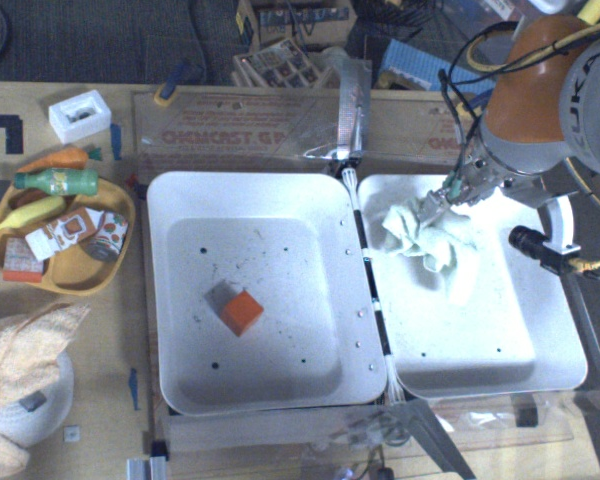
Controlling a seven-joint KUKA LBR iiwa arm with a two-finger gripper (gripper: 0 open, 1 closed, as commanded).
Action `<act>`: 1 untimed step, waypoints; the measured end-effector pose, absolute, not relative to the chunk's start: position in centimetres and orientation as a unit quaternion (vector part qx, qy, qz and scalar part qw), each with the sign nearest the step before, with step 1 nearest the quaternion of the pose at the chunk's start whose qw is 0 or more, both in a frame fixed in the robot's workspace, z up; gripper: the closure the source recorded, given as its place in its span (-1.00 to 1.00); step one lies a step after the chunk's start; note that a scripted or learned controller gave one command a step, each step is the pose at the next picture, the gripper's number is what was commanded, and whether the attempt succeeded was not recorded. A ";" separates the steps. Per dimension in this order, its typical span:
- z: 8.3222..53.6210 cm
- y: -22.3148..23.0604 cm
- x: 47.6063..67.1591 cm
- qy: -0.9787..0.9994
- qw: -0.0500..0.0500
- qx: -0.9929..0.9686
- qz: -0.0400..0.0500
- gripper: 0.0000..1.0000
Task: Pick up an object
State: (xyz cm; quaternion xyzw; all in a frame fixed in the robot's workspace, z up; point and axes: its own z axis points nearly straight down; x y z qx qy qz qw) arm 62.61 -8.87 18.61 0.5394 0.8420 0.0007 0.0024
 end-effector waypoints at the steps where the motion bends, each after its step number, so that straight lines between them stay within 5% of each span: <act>1: 11.9 -11.9 60.0 0.866 0.001 0.500 0.000 -1.00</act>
